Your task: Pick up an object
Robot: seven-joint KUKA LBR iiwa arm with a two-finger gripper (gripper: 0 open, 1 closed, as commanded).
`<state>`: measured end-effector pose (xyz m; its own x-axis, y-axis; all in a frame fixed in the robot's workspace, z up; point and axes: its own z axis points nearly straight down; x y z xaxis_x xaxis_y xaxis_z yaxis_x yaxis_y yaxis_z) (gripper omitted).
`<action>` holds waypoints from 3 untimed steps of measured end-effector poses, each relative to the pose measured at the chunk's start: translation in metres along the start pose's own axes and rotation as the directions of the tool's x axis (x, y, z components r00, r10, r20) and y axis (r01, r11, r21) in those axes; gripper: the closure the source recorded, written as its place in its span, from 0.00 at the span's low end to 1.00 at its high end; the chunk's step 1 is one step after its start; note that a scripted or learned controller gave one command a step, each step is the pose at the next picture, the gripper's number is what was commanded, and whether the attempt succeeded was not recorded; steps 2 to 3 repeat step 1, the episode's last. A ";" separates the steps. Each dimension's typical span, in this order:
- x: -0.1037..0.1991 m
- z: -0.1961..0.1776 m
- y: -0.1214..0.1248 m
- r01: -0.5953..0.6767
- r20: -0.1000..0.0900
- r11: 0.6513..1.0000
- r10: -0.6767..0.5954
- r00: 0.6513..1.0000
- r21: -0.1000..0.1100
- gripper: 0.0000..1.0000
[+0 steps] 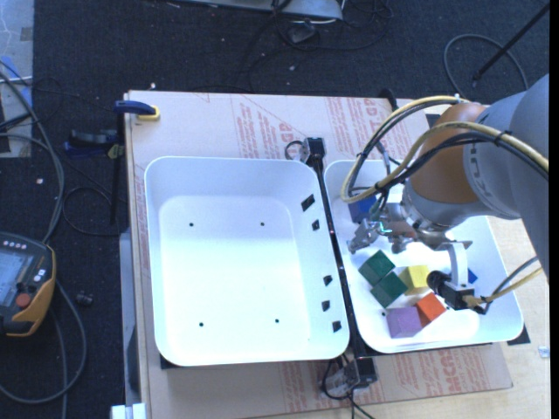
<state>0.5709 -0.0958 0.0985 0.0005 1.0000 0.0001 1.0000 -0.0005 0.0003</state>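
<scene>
Small purple cube [403, 321] is seen at right bin [502, 326] front edge; gripper [374, 230] state cannot be told; descent should be centred.

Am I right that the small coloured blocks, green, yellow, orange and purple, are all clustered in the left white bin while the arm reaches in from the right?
Not quite: the camera view shows the dark green block, yellow block, orange block and purple block clustered in the right shallow white bin, not the left one. The grey arm with the orange band does reach in from the right.
</scene>
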 end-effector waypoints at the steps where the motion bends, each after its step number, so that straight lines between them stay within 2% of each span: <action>1: -0.019 0.010 -0.030 -0.001 0.000 1.000 0.001 1.000 0.000 0.00; 3: -0.019 0.010 -0.030 -0.001 0.000 1.000 0.001 1.000 0.000 0.00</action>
